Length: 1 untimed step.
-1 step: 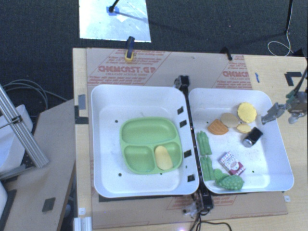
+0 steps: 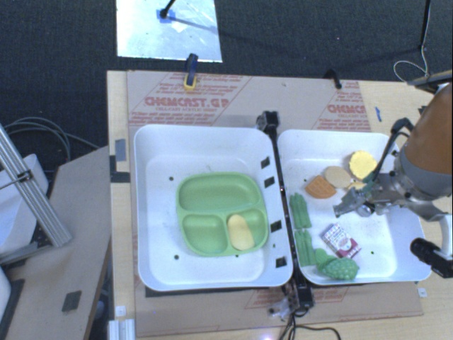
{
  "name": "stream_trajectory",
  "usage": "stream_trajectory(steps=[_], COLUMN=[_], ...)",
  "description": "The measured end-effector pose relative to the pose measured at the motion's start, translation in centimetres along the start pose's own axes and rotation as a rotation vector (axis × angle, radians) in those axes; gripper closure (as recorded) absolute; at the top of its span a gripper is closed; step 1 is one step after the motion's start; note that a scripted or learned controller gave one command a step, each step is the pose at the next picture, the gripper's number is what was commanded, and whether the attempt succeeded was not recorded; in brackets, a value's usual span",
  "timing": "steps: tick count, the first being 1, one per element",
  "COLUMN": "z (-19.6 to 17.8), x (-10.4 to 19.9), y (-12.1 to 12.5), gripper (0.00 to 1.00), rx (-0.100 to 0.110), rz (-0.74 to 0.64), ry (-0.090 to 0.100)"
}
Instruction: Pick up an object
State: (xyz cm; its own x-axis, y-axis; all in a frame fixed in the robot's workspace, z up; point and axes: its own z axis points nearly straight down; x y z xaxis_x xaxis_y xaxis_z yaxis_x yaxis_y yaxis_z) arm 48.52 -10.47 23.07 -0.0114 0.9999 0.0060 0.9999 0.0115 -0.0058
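Note:
The right bin (image 2: 403, 261) holds several small items. A yellow round piece (image 2: 363, 164) lies at the back, with a tan piece (image 2: 337, 176) and an orange cookie-like disc (image 2: 320, 188) beside it. Green pods (image 2: 300, 211) run along the bin's left wall. A red and white packet (image 2: 340, 241) and a bumpy green item (image 2: 339, 268) lie near the front. My gripper (image 2: 352, 205) reaches in from the right and hangs low over the bin's middle, just right of the orange disc and above the packet. Nothing shows in its grasp.
The left bin (image 2: 159, 190) holds a green divided plate (image 2: 212, 193) with a yellow piece (image 2: 241, 232) in its front right compartment. The arm's grey body (image 2: 428, 168) covers the right bin's far right side. A black clamp (image 2: 267, 121) sits between the bins at the back.

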Motion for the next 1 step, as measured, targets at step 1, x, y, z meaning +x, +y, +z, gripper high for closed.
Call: stream_trajectory(steps=[1], z=[4.95], x=[7.14], y=[0.23], gripper=[0.00], rx=[-0.003], rz=[0.000], ry=[-0.002])
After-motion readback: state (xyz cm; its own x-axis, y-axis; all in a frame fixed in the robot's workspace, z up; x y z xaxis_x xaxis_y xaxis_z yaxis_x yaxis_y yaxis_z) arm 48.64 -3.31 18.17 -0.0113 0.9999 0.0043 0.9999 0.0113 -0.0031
